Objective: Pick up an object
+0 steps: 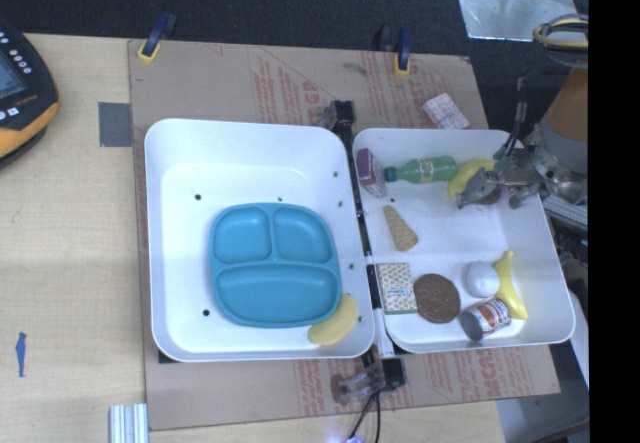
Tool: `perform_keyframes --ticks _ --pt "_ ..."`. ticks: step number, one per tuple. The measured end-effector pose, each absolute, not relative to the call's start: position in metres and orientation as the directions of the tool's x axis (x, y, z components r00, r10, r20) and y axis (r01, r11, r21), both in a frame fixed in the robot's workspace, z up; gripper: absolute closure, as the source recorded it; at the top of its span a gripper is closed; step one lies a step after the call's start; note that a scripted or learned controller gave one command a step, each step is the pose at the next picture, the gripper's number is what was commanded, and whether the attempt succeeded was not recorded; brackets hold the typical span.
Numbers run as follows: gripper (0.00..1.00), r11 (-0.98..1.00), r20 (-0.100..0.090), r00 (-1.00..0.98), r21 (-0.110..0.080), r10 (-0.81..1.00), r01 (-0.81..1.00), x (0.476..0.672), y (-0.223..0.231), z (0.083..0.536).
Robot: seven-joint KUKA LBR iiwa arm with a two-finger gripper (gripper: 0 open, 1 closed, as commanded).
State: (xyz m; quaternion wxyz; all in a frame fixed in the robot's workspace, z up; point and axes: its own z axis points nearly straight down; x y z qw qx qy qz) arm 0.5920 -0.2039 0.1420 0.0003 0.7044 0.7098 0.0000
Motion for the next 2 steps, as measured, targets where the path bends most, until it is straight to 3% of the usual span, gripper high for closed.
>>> perform_keyframes --ticks 1,2 --pt "0.00 0.013 0.004 -0.013 -0.029 1.000 1.000 0.653 -0.211 0.087" --pt "0.00 0.007 0.001 -0.007 -0.020 1.000 1.000 0.652 -0.175 0.090"
